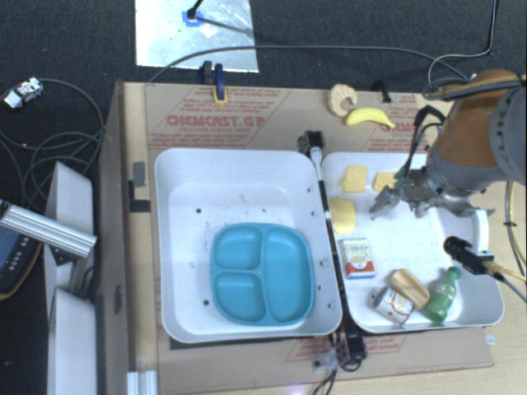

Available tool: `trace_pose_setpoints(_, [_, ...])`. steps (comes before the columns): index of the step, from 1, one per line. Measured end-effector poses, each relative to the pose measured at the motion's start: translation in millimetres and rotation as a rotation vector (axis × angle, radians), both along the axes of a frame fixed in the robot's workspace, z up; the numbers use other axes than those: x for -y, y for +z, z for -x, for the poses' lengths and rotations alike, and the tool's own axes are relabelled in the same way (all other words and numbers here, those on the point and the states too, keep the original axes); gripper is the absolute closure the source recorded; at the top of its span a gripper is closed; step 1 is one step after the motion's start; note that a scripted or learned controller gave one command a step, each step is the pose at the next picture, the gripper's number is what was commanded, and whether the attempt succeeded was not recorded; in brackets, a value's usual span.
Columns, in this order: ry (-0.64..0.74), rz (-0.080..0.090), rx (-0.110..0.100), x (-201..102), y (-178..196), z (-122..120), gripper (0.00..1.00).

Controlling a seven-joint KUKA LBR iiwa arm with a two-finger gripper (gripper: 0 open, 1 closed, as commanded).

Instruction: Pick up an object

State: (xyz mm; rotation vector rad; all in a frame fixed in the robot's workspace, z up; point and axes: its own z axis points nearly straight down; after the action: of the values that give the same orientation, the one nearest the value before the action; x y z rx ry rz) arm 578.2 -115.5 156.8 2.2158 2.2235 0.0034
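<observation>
My gripper (399, 205) hangs over the upper middle of the right bin (494, 307), its two grey fingers spread open with nothing between them. Just left of it lie a pale yellow block (356, 178) and a smaller yellow piece (384, 180). A rounded yellow item (342, 216) sits by the bin's left wall. Lower down lie a small white and red box (356, 257), a brown bread-like item (409, 286), a green bottle (442, 295) and a small white pack (392, 304).
The left bin (189, 179) holds a blue divided plate (262, 272). On the board behind the bins lie a banana (369, 118) and a tan ring-shaped item (342, 98). The grey and orange arm (478, 130) reaches in from the right.
</observation>
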Motion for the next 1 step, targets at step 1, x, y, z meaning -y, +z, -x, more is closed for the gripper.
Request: trace_pose_setpoints(1, [0.001,0.000,0.002,-8.3,-71.0,-61.0,0.00])
